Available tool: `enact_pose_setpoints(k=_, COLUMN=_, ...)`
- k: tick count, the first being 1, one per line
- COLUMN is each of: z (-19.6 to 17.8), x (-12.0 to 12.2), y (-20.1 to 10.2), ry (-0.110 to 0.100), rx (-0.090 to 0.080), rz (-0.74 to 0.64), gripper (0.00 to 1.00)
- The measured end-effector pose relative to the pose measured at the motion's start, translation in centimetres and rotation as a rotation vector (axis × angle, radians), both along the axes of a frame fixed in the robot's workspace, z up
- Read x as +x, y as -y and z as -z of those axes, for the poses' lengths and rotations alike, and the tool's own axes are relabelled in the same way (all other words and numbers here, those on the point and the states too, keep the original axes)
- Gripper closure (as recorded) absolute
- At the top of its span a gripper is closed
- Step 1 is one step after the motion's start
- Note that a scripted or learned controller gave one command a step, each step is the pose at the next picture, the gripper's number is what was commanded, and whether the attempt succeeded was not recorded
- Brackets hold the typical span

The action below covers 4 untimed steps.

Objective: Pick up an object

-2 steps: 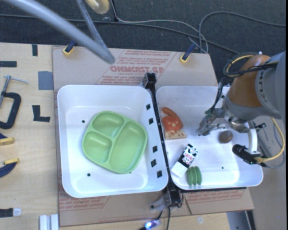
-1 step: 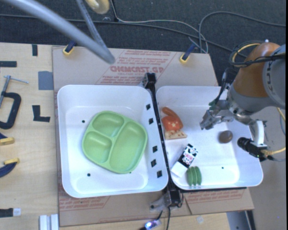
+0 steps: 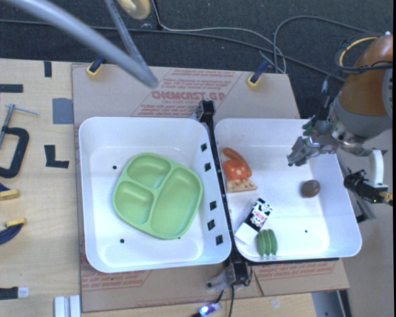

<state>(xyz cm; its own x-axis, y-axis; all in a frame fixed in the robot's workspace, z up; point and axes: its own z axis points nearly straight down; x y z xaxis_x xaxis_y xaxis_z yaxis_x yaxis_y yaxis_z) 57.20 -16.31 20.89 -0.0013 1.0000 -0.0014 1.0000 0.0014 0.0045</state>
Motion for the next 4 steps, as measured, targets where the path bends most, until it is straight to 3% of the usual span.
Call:
enact_pose_setpoints(k=1, z=-1.3, x=0.1, y=0.0, ry=-0.004, rx=0.001, rz=0.0, gripper=1.0)
enact_pose_setpoints(k=4, z=-2.1, x=1.5, y=-16.4, ry=-0.006, rx=0.003, rz=-0.006, gripper=1.0)
